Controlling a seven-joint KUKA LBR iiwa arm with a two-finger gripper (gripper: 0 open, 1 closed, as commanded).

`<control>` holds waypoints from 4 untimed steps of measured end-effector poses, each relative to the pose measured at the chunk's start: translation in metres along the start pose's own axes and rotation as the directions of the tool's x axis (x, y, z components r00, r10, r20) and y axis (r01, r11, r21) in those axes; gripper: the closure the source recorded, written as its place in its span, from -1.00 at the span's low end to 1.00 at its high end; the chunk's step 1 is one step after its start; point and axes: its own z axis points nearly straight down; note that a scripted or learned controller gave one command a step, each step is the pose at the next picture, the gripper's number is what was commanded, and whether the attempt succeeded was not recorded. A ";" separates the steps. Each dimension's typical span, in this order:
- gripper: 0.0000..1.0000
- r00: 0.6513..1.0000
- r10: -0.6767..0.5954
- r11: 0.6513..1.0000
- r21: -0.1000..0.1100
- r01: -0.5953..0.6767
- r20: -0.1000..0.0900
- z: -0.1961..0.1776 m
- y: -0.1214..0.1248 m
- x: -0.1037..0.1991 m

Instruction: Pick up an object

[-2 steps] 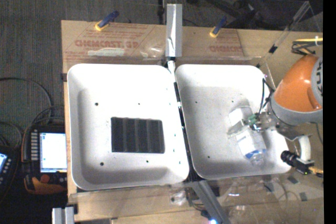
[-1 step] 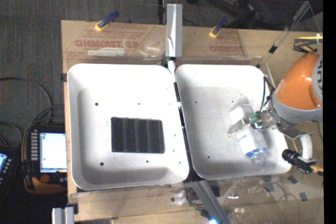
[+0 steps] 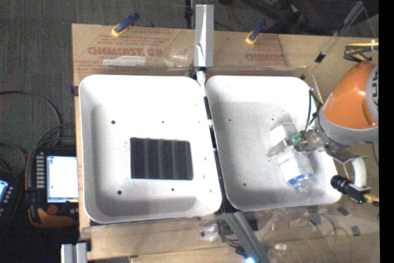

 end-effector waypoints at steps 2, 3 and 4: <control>-1.00 0.996 -0.087 0.996 0.001 0.087 0.002 0.009 0.019 0.006; -1.00 0.997 -0.076 0.997 0.005 0.076 0.000 0.012 0.102 -0.014; -1.00 0.995 -0.098 0.995 0.001 0.098 -0.007 0.009 0.042 -0.016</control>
